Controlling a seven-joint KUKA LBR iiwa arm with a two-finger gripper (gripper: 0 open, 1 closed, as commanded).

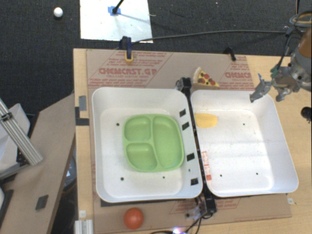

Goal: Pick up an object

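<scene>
A flat yellow piece (206,120) lies in the right bin (273,145), near its upper left corner. A green divided plate (153,142) rests in the left bin (105,130). My gripper (269,92) hangs at the far right, over the right bin's upper right corner, well apart from the yellow piece. Its two fingers are spread open with nothing between them.
A toy pizza slice (205,78) lies on the cardboard just behind the bins. An orange ball (133,218) sits at the front, outside the left bin. A yellow clamp (127,50) holds the cardboard's back edge. The middle and front of the right bin offer free room.
</scene>
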